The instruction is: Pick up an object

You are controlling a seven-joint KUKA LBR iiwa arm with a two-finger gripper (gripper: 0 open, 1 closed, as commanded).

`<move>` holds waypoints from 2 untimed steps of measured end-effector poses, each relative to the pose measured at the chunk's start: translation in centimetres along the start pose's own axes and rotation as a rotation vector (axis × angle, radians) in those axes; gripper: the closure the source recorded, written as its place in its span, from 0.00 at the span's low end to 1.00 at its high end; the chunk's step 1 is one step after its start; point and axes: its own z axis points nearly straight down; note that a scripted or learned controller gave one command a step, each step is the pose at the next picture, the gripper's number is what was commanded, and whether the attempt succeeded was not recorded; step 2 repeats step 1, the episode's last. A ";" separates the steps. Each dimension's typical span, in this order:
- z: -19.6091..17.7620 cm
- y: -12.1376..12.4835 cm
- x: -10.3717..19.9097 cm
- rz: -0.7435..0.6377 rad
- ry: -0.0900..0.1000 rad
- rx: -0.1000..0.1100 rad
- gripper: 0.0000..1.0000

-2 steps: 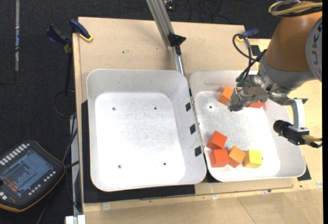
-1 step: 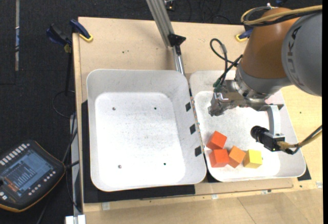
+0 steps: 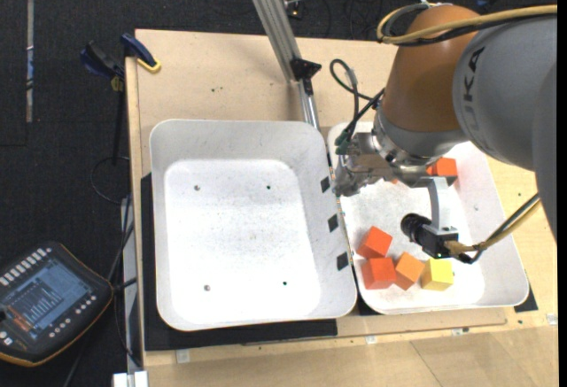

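Blocks are your targets, op, and none is between the fingers as far as you can see. Going L to R: well left of the gripper (image 3: 347, 180) lies the left bin (image 3: 177, 146). The gripper itself hangs at the near-left edge of the right bin (image 3: 505, 288), right by the wall where the two bins meet; it's dark and half under the wrist, so open vs closed can't be told, don't assume. Below and a bit right of it sit the orange-red block (image 3: 376, 242) and the red block (image 3: 380, 272), the two touching or nearly so. Next right, the orange block (image 3: 409, 268), pressed against the red one, then the yellow block (image 3: 438, 274) beside that. Further right and roughly level w/ the gripper, a lone orange block (image 3: 442, 168) peeks out from under the arm. Risks, judged from this: gripper is close to the bin wall, so a straight descent here prob closes on nothing or clips the rim. The cluster is packed tight, so a finger may land on top of a neighbour instead of sliding beside it, or shove the group apart. A black cable end (image 3: 423, 235) dangles just above the cluster and could snag or nudge blocks.
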 end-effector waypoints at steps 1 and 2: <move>1.5 -0.4 5.1 0.001 0.000 0.004 1.00; 1.5 -0.4 5.1 0.001 0.000 0.004 1.00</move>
